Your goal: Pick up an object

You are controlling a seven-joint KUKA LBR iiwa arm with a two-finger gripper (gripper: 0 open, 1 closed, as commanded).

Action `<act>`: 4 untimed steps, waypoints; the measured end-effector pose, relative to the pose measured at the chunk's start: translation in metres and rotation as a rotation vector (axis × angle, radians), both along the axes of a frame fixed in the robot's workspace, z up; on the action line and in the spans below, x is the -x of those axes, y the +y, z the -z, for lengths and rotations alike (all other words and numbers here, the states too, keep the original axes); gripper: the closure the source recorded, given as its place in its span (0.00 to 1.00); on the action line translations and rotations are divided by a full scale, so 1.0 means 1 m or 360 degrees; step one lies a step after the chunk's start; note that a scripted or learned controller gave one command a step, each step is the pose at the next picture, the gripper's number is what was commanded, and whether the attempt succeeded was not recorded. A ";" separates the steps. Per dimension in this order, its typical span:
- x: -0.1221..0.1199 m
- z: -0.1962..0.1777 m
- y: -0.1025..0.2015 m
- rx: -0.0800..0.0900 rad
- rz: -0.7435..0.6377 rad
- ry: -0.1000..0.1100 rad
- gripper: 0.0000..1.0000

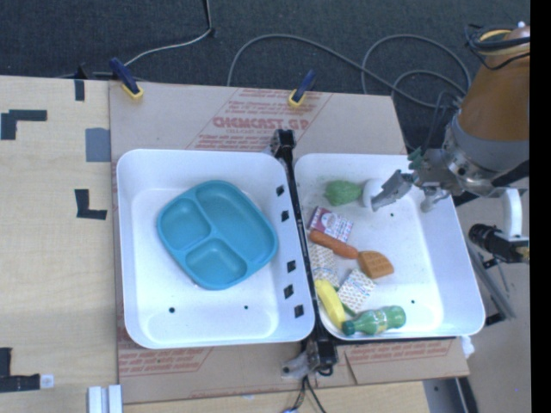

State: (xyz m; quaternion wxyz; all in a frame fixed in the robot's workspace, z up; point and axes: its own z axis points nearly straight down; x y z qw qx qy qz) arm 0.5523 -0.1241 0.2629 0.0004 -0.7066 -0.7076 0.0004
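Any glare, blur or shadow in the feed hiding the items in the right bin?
Camera view: even, soft lighting; no glare on the right bin; the green bottle and carrot read fairly sharp; the gripper looks slightly blurred and casts little shadow.

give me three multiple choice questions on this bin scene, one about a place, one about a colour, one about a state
1. Where does the divided plate lie?
A. in the left bin
B. in the right bin
C. on the cardboard

2. What colour is the bottle?
A. red
B. green
C. blue

3. How does the bottle rest?
A. standing upright
B. lying on its side
C. held between the pincer fingers

Answers:
1. A, the blue plate sits alone in the left bin.
2. B, its body is green, beside the banana.
3. B, it lies flat near the right bin's front edge, far from the pincer.
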 end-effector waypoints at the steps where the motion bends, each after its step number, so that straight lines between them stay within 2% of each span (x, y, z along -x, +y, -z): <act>1: -0.012 0.137 0.028 -0.0002 0.0001 0.0005 0.00; 2: 0.015 0.176 0.004 0.0001 0.0001 -0.0007 0.00; 3: -0.064 0.176 0.010 0.0002 -0.0001 -0.0011 0.00; 4: -0.063 0.167 0.010 0.0004 -0.0001 -0.0007 1.00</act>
